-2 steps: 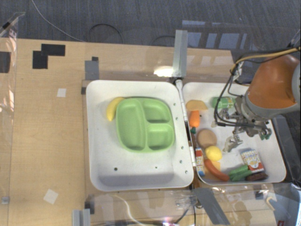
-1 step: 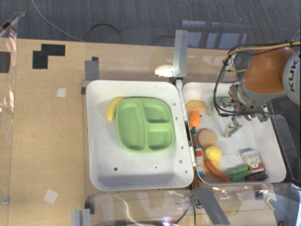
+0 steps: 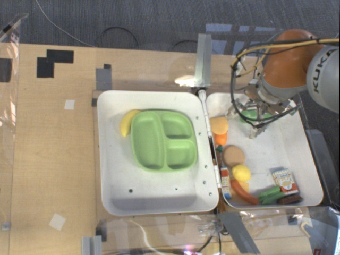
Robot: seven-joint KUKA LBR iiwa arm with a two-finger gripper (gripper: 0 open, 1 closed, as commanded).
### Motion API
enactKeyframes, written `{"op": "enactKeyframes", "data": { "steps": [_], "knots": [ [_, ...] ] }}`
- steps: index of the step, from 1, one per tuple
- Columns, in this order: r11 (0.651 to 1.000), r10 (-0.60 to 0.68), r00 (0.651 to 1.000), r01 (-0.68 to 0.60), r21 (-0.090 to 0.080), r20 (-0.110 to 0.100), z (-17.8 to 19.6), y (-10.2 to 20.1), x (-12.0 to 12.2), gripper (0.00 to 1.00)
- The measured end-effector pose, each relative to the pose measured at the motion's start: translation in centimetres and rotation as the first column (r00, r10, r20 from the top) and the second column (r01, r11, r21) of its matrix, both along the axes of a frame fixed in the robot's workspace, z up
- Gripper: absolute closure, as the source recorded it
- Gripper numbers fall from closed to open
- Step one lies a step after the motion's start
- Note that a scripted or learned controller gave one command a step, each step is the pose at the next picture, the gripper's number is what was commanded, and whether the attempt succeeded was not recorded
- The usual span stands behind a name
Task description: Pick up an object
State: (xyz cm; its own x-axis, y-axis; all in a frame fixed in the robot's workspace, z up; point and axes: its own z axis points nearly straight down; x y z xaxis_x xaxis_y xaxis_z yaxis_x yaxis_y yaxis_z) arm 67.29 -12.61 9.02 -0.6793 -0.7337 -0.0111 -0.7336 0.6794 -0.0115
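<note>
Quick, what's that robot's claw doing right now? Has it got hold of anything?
Gripper: over the right bin, above bare floor; open or closed cannot be told, and nothing is seen held.

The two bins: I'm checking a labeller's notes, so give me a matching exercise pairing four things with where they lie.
Things:
1. green divided plate
2. banana
3. small box
4. gripper

Places:
A. right bin, near its front right corner
B. middle of the left bin
C. over the right bin's back half
D. left bin, against the plate's back left edge

Pairs: 1-B, 2-D, 3-A, 4-C
</note>
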Motion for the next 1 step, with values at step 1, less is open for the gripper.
{"op": "enactKeyframes", "data": {
  "steps": [1],
  "knots": [
    [1.0,-0.002,1.0,0.002,0.001,0.014,1.53,0.07,0.37,1.0]
  ]
}}
